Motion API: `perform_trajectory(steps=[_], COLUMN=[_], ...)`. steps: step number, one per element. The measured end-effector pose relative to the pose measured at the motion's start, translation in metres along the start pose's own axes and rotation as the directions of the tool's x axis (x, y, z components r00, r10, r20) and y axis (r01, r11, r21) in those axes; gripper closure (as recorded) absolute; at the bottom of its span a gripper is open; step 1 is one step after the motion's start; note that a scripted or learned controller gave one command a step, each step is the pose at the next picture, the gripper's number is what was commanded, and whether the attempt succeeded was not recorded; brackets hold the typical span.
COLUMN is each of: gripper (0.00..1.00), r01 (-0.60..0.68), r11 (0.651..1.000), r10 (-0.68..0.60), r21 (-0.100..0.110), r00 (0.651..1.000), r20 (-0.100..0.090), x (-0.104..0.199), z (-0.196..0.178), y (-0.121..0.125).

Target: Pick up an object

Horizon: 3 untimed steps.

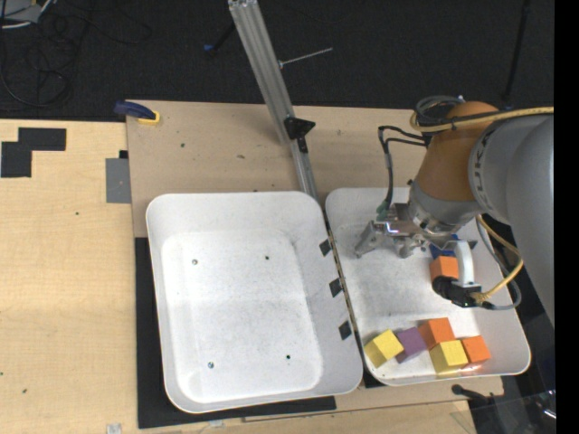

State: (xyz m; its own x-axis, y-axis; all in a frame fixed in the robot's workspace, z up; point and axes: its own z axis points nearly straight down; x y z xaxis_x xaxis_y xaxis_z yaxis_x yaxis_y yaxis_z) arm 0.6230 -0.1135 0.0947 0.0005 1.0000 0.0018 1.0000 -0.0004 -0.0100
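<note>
Wooden surface [217,152], two white bins. Your jaws [391,240] hang spread and empty over the right bin [380,287]; blocks [430,344] cluster at its near edge. Approach step: you'd next shift toward them and descend.

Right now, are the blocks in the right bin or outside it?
In. The blocks lie clustered inside the right bin, at its near edge, within the rim. One more orange block sits farther back, beside the gripper.

Slanted aluminium rail [270,80] behind the bins, blue-and-yellow item, perhaps a clamp [137,111], at the bench's far-left corner
</note>
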Motion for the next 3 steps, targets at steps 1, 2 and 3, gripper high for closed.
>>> perform_trajectory(steps=[1,2,3], gripper=[0.0,1.0,1.0], r01=[-0.005,-0.008,-0.007], r11=[1.0,1.0,1.0], r10=[0.005,0.008,0.007], r21=[-0.007,-0.006,-0.012], r00=[1.0,1.0,1.0], r20=[0.001,0.0,0.002], x=[0.0,-0.001,-0.005], z=[0.004,-0.006,-0.056], y=[0.0,0.0,-0.01])
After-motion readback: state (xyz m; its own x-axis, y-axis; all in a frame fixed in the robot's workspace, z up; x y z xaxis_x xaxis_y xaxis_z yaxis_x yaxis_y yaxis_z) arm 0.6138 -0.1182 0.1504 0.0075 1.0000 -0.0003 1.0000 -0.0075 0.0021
